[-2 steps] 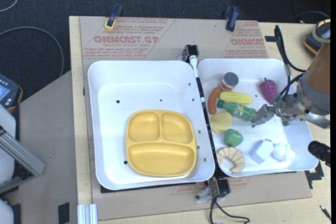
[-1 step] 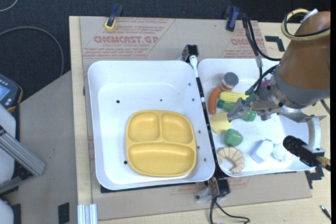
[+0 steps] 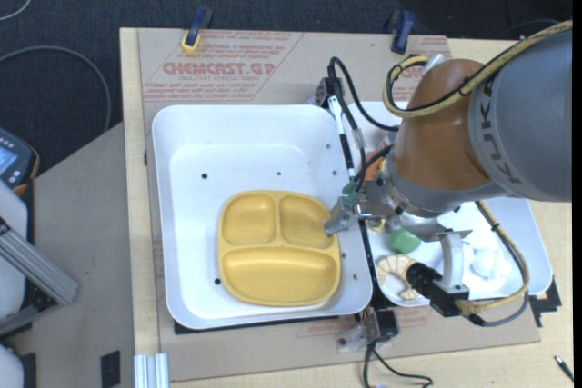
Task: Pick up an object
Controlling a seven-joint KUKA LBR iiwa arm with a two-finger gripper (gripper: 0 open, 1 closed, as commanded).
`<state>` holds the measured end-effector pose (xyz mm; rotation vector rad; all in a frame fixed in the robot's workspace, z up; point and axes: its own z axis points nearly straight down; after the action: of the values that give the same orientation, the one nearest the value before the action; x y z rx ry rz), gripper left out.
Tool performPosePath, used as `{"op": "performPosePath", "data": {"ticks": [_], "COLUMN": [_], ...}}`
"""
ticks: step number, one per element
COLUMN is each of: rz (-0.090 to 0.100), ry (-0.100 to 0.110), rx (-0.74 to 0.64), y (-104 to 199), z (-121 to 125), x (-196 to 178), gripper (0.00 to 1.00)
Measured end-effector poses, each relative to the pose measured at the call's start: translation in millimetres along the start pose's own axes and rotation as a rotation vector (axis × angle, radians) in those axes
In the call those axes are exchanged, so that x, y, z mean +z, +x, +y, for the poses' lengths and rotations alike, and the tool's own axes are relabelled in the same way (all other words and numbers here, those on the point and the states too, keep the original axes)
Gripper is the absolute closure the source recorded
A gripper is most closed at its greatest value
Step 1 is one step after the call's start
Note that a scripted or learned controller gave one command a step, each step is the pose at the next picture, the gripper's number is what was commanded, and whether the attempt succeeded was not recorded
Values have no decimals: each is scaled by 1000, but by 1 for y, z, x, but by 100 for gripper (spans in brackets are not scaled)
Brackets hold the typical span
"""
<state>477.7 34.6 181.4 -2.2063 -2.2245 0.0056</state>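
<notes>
Yellow divided plate (image 3: 277, 247) lies flat in left bin (image 3: 182, 141), toward its front right corner. Plate rounded-rectangular, matte mustard yellow, three compartments: two small ones at rear, one long one in front. Pincer (image 3: 344, 215) at plate's right rear edge, beside wall between bins; whether its fingers are wide or narrow cannot be told. Grey arm (image 3: 518, 123) with orange band covers much of right bin (image 3: 536, 259), where green piece (image 3: 401, 241) and small pale objects lie. Bins rest on table (image 3: 136, 195).
</notes>
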Motion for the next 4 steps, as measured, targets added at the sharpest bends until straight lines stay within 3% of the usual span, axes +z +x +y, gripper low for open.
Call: {"op": "performPosePath", "data": {"ticks": [1, 2, 3, 4], "rz": [2, -4, -5, -5], "ry": [-29, -12, 4, 2], "rx": [1, 6, 1, 1], "y": [53, 51, 125, 194], "z": [1, 1, -1, 0], "x": [-250, -251, -143, -64], "gripper": [0, 100, 100, 100]}}
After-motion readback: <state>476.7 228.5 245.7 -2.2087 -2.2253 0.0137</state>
